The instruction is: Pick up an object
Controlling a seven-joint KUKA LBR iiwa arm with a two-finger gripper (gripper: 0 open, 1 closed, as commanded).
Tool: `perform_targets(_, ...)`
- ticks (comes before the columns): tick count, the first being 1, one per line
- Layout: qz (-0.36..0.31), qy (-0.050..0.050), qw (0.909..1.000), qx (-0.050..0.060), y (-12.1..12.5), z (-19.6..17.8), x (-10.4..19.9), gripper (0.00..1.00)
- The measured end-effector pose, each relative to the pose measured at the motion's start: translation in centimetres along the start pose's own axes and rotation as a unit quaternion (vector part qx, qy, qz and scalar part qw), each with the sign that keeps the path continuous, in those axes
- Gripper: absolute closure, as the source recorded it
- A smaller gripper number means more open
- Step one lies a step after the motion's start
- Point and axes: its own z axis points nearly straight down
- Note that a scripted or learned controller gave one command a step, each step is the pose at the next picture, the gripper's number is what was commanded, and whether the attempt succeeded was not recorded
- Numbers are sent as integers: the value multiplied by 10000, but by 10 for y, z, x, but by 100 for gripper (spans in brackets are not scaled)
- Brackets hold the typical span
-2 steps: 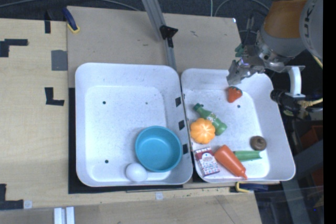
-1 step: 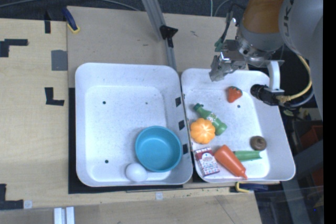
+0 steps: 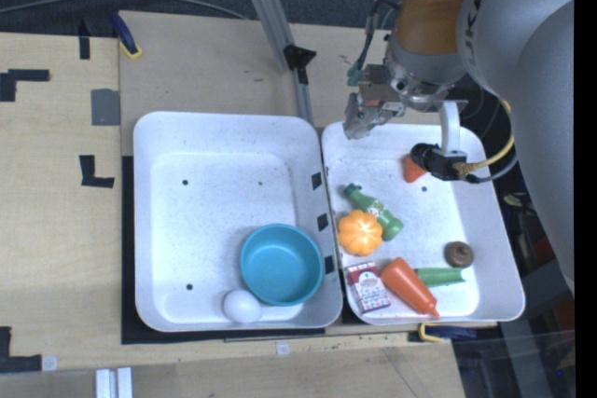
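My gripper (image 3: 359, 122) hangs over the far left corner of the right bin (image 3: 498, 275), with nothing visibly in it. Below it in that bin lie a green bottle-shaped toy (image 3: 370, 206), an orange fruit (image 3: 360, 234), a red carton (image 3: 370, 288) and a carrot (image 3: 409, 285) with a green top (image 3: 439, 275). A small brown round piece (image 3: 458, 253) rests near the right wall. A small red piece (image 3: 414, 169) sits at the back, partly hidden by a black fitting (image 3: 437, 161) on the arm's cable.
The left bin (image 3: 142, 200) holds a blue bowl (image 3: 280, 263) and a white ball (image 3: 242, 304) at its near edge. A grey metal post (image 3: 270, 5) slants up behind the bins. The arm's bulk covers the right bin's far right side.
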Motion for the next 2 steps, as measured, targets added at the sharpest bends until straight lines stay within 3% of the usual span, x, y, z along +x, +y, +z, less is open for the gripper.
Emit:
perform_targets(1, -8, 6, 10000, -6, 12, -3, 57, 100)
perform_targets(2, -3, 1, 10000, 4, 27, 18, 109, 100)
